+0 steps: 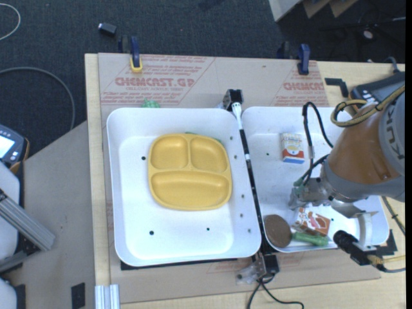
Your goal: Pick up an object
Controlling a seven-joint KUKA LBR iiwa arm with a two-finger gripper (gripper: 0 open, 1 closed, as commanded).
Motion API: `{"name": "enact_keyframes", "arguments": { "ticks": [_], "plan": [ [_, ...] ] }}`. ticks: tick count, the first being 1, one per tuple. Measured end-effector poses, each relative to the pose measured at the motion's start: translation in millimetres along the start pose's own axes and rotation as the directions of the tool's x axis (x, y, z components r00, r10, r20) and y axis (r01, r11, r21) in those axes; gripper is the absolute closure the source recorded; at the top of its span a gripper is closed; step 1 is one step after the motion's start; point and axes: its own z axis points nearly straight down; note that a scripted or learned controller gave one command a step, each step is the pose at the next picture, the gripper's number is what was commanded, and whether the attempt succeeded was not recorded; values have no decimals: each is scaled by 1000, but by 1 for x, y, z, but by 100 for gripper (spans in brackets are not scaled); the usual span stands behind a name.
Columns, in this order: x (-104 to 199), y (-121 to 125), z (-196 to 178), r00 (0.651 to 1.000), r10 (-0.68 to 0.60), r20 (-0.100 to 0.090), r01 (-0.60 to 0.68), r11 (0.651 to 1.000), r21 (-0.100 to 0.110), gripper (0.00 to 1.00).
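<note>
My gripper (pixel 301 197) hangs low over the near part of the right bin (pixel 270 124), under the grey and orange arm (pixel 360 153). Just below it lies a red and white packet (pixel 314 223). A green stick-like item (pixel 310 239) rests at the packet's near edge. A brown round disc (pixel 277 230) sits to the left of these, in the bin's near left corner. A small white box with blue and orange print (pixel 293 148) lies apart toward the far side of the same bin. Nothing shows between the gripper's tips.
The left bin (pixel 125 192) holds a yellow divided plate (pixel 190 171) in its middle. A black cable (pixel 244 153) runs along the seam between the bins. Blue clamps (pixel 135 53) hold the board's far edge.
</note>
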Motion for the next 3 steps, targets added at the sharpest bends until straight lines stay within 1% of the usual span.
{"name": "enact_keyframes", "arguments": {
  "ticks": [1,2,3],
  "plan": [
    [100,120,-95,1000,-15,-3,15,1000,-14,100],
    [114,105,-269,1000,-4,-2,4,1000,-15,100],
    [164,43,-243,1000,-6,-3,6,1000,12,100]
  ]
}}
